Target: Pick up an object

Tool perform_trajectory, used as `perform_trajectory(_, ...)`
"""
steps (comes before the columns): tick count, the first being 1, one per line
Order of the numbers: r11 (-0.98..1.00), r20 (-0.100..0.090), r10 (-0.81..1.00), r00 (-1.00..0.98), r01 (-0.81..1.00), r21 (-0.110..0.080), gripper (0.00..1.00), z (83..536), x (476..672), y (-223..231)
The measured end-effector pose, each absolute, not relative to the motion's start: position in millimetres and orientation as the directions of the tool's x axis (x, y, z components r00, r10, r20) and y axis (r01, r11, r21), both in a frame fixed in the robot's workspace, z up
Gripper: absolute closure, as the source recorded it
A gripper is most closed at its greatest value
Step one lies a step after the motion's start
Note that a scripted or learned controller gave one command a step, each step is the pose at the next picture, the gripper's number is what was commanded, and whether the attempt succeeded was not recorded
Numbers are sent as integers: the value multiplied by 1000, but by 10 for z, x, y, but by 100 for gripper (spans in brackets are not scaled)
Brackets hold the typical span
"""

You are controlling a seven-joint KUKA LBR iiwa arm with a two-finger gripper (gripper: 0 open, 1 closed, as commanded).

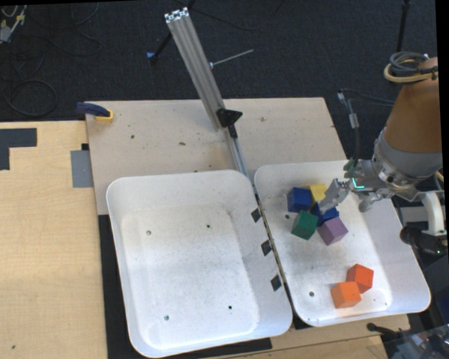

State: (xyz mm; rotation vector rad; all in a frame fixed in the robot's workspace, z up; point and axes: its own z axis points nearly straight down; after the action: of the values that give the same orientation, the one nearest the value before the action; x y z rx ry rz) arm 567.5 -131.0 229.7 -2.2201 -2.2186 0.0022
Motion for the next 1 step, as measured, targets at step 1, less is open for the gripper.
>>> perform_trajectory(1, 0, 2, 1000, 0, 1000, -8, 0, 1855, 5641, -1328)
